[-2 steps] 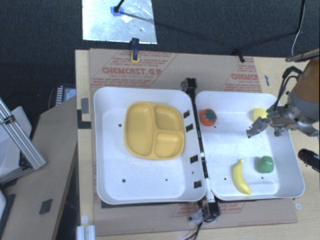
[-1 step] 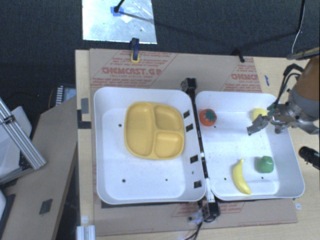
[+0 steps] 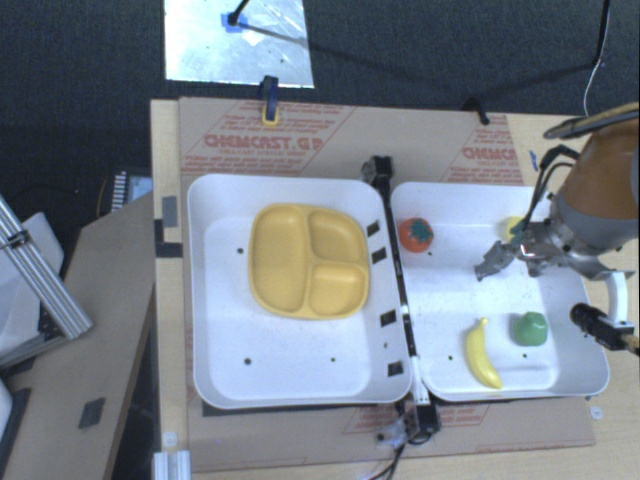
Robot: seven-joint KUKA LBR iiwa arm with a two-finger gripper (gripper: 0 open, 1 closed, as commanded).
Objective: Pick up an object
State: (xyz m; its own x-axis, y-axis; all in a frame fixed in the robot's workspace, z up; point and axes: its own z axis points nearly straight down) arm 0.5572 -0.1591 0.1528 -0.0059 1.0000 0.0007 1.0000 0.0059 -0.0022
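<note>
- Gripper (image 3: 493,265): positioned over right bin (image 3: 440,298); finger state cannot be told.
- Banana (image 3: 481,353), green pepper (image 3: 529,328): near front edge.
- Tomato (image 3: 416,233): back-left corner.
- Yellow plate (image 3: 306,260): left bin (image 3: 215,298).

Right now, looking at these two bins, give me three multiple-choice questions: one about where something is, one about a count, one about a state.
1. Where does the yellow divided plate lie?
A. in the left bin
B. in the right bin
C. on the cardboard outside the bins

2. How many compartments does the plate have?
A. two
B. three
C. five

3. How does the banana rest?
A. lying flat on the bin floor
B. propped upright on the bin wall
C. lying on the tomato

Answers:
1. A, the plate fills the middle of the left bin.
2. B, its ridges mark off one large and two smaller sections.
3. A, it lies flat beside the green pepper, apart from the gripper.
</note>
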